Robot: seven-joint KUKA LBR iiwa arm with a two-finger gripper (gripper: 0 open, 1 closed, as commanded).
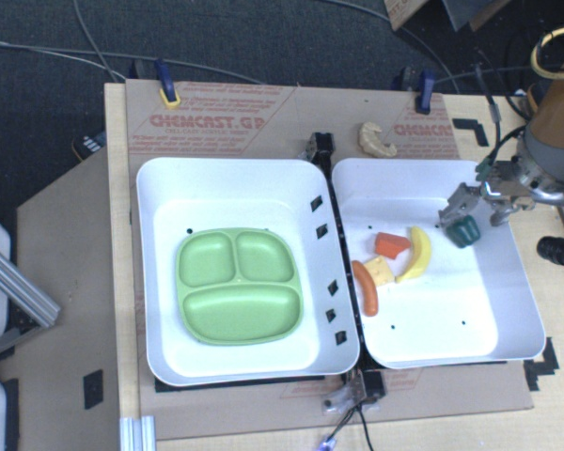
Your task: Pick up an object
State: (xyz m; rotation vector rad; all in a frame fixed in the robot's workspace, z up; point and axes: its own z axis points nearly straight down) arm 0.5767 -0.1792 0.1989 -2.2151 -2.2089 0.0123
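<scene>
In the right bin (508, 308) lies a cluster of toy food: a yellow banana (416, 253), an orange-red piece (391, 244), a pale yellow block (380, 271) and an orange sausage-shaped piece (367, 288). A small dark green object (465, 231) rests near the bin's upper right. My gripper (471, 218) hovers right over it, open, its fingers spread to either side of the green object. Whether they touch it is unclear.
The left bin (160, 205) holds a light green sectioned plate (239, 285). A beige lump (377, 139) lies on the cardboard behind the bins. Blue clamps (168, 89) sit on the bench's far edge. The arm comes in from the right.
</scene>
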